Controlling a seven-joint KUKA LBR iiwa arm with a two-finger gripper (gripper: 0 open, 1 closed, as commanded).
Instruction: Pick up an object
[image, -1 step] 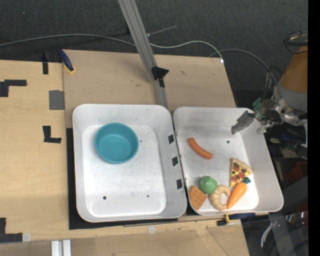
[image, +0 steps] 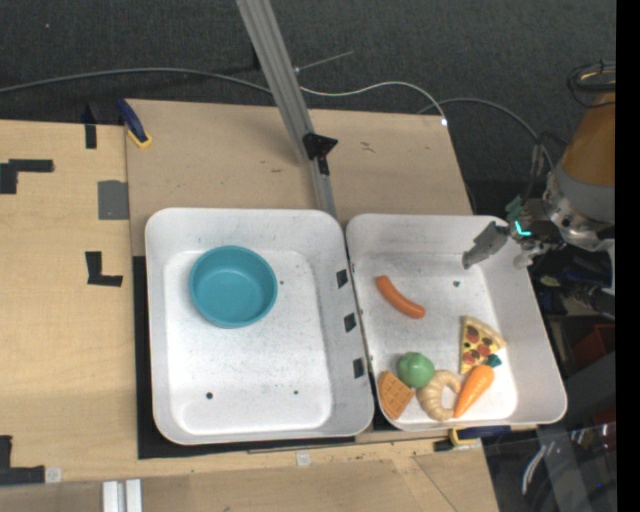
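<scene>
Here I count two white bins: the left bin (image: 170, 400) holds one blue bowl (image: 233, 286), the right bin (image: 420, 240) six toy foods: sausage (image: 400, 297), pizza slice (image: 479, 345), carrot (image: 474, 389), green ball (image: 416, 368), pretzel (image: 438, 395), waffle (image: 395, 394), the last five crowding its near edge, its far half bare. My gripper (image: 490, 243) hovers over the right bin's far right corner; its grip I cannot tell

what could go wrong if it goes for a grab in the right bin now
The broccoli, waffle, pretzel, carrot and pizza slice crowd one corner, so a grab there may catch two or push one aside. The sausage lies alone but could roll. The gripper sits near the right bin's far rim and might clip it.
</scene>
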